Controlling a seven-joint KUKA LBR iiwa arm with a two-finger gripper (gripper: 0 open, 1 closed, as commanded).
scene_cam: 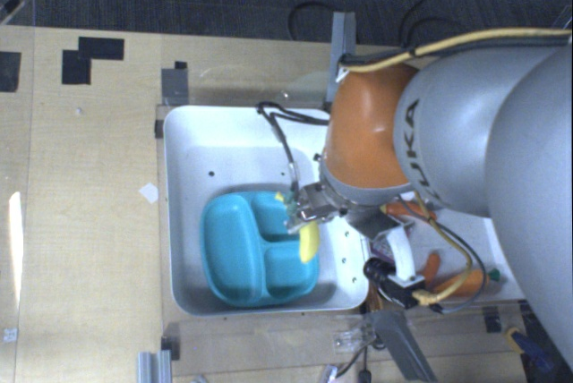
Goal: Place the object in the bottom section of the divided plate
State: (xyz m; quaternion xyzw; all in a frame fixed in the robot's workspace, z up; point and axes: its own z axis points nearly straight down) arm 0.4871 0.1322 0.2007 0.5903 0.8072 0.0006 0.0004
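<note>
So from the overhead camera view, the big grey arm [483,131] with its orange band [367,135] comes in from the right and eats up most of that side of the frame. Its gripper [303,213] sits low over the left white bin [192,193], right at the right-hand edge of the blue divided plate [251,247].

The object is a small yellow thing [308,242], banana-ish in shape. It hangs just under the gripper, and the top of it seems to sit up between the fingers, so I'd say they're clamped on it, though it's a tight little area and hard to read. The yellow piece overlaps the plate's right rim, about where the upper small section meets the lower small one on that side. Whether it's touching the plate or hovering above it, I can't tell.

The plate lies in the lower half of the bin, with one long section on the left and two smaller ones on the right. Its bottom edge is close to the bin's near wall. There's open white floor above the plate and down its left side. On the right it's cramped: the wrist, a black cable [277,126] and the bin wall all crowd in. A few orange bits [448,283] show in the right bin under the arm.
</note>
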